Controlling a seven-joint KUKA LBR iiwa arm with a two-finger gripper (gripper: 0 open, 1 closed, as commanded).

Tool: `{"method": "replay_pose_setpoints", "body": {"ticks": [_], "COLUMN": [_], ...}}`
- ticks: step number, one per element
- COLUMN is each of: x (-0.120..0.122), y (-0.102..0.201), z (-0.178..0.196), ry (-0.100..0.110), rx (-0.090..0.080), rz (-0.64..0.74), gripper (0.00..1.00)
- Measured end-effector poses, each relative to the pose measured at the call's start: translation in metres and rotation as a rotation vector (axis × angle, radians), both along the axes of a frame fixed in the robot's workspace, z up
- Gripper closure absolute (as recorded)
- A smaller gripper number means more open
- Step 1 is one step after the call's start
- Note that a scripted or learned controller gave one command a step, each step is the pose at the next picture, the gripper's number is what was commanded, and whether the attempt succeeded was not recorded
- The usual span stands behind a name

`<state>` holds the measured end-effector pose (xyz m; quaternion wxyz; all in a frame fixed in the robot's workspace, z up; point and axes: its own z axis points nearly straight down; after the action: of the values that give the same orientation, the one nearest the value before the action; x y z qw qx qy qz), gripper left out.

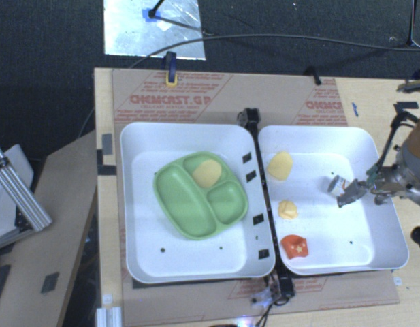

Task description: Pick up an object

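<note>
The right bin holds three small items: a pale yellow lump at its far left, a smaller yellow piece below it, and a red piece near the front left. My gripper reaches in from the right, hanging over the middle of this bin, right of the yellow pieces, with its fingers apart and nothing between them. In the left bin lies a green divided plate with a yellow item in its far compartment.
The two white bins sit side by side on a cardboard sheet, joined by black clips along the middle. A cable runs across the dark floor behind. A metal frame stands at the left.
</note>
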<state>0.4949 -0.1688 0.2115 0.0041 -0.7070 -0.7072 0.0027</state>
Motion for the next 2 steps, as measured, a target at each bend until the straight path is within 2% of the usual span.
{"method": "replay_pose_setpoints", "body": {"ticks": [1, 2], "x": [0.003, 0.009], "y": [0.0, -0.008], "z": [0.005, -0.05], "ry": [-0.011, -0.008], "rx": [-0.002, -0.002], "rz": [0.003, 0.001], "gripper": [0.0, 0.0]}}
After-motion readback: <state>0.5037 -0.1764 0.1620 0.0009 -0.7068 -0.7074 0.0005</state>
